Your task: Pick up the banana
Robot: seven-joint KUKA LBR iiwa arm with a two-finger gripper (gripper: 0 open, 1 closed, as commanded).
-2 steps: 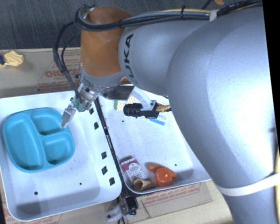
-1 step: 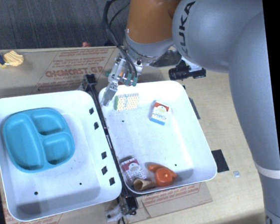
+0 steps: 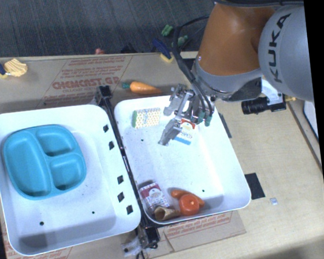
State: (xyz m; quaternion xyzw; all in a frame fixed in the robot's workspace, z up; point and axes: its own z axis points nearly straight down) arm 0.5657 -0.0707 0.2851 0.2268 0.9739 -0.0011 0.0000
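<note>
- Arm [image 3: 256,34]: grey with an orange band, reaching in from 3 o'clock over the right bin's upper part.
- Left bin [image 3: 23,240]: white, side by side with the right bin.
- Right bin [image 3: 228,171]: white, touching the left bin along the middle seam.
- Blue tray [image 3: 43,160]: lies in the left bin, toward its 10 o'clock part.
- Gripper [image 3: 176,127]: hangs over the right bin's 12 o'clock area; whether it is released or clenched cannot be told, and nothing yellow shows in it.
- Small white, blue and red pack [image 3: 185,139]: just under the gripper.
- Dotted card [image 3: 147,118]: in the right bin, at 9 o'clock from the gripper, near it.
- Red packet [image 3: 151,194], brown cone [image 3: 166,214] and orange ball [image 3: 189,203]: bunched at the right bin's 6 o'clock edge.
- Carrot [image 3: 143,88]: outside the bins on the cardboard, at 11 o'clock from the gripper.
- Yellow lump [image 3: 15,68]: possibly the banana, too small to be sure; it lies outside both bins at the bench's far 10 o'clock corner, well apart from the gripper.
</note>
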